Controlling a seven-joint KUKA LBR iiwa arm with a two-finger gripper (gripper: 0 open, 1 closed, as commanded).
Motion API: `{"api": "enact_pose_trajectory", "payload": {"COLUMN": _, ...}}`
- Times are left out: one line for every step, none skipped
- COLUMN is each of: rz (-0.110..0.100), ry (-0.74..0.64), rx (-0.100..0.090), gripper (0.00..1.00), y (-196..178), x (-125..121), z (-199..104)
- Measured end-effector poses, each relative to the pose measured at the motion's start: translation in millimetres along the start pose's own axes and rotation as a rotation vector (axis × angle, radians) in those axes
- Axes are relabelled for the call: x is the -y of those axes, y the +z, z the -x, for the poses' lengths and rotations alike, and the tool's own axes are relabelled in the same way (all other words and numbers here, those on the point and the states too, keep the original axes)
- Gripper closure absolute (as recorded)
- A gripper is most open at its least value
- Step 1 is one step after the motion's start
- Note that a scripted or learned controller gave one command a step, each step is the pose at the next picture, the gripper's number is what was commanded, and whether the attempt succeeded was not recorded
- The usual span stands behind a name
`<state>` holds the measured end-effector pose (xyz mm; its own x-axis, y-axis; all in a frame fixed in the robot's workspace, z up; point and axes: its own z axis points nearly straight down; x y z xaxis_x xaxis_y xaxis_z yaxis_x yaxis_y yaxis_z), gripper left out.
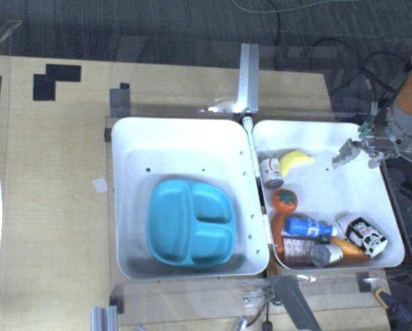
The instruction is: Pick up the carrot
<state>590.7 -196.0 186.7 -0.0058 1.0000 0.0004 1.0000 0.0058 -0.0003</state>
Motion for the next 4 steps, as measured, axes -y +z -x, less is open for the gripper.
{"api": "enact_pose_trajectory", "payload": {"rz": 0.002, "ry": -0.006, "rx": 0.000, "gripper": 1.00, "y": -10.3, "x": -1.0, "z": -1.3}}
{"api": "enact_pose_trajectory", "payload": {"rz": 0.006, "ry": -0.304, "rx": 0.003, "gripper": 1.00, "y": -152.4, "x": 0.1, "z": 9.1}}
{"api": "enact_pose_trajectory", "payload": {"rz": 0.004, "ry": -0.514, "rx": 0.002, "gripper": 1.00, "y": -79.4, "x": -21.2, "z": -24.2}}
{"api": "enact_pose_trajectory", "payload": {"rz": 0.006, "ry": -0.469, "rx": 0.004, "gripper": 1.00, "y": -169.4, "x": -15.8, "z": 4.2}}
